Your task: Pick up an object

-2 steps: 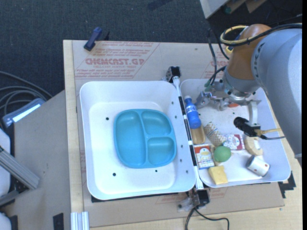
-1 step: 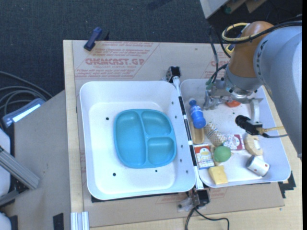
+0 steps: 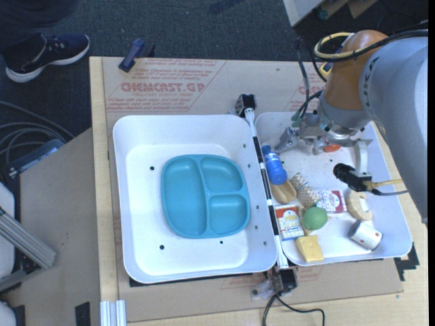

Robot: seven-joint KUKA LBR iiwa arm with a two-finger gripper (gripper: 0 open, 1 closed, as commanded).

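My gripper [image 3: 293,136] hangs low over the far left part of the right bin [image 3: 394,212], just beyond a blue bottle [image 3: 274,167] that lies by the bin's left wall. Nothing shows in its grasp. Nearer the front lie a tan bread-like piece [image 3: 284,191], a brown bristly thing [image 3: 306,190], a green ball [image 3: 314,218], a red and white box [image 3: 290,221], a yellow block [image 3: 310,248] and a white cup [image 3: 366,234].
The left bin [image 3: 136,182] holds a blue divided plate [image 3: 205,195]. A red and white packet [image 3: 331,200] and a pale curved piece [image 3: 357,206] lie in the middle of the right bin. The arm's grey body [image 3: 401,94] covers that bin's far right corner.
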